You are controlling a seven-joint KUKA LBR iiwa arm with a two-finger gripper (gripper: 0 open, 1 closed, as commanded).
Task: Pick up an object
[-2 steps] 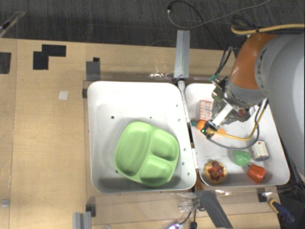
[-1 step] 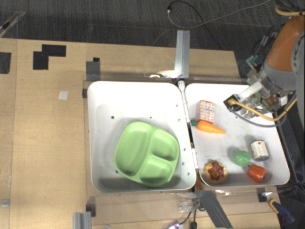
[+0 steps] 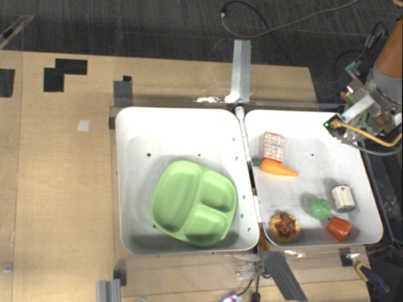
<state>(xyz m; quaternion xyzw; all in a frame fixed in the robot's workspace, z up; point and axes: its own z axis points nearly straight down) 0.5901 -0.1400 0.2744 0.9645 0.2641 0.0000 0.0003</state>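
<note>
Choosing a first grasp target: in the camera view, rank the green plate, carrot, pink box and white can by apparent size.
1. Green plate, by far the largest.
2. Carrot and pink box: too alike to rank.
3. White can, slightly smaller.

One fixed camera looks down at a slant on two shallow white plastic bins [image 3: 189, 121] side by side on the pale wooden bench [image 3: 56, 187].

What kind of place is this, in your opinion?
Probably a robotics lab: two white bins on a wooden bench, toy items like a carrot, and a robot arm reaching in.
</note>
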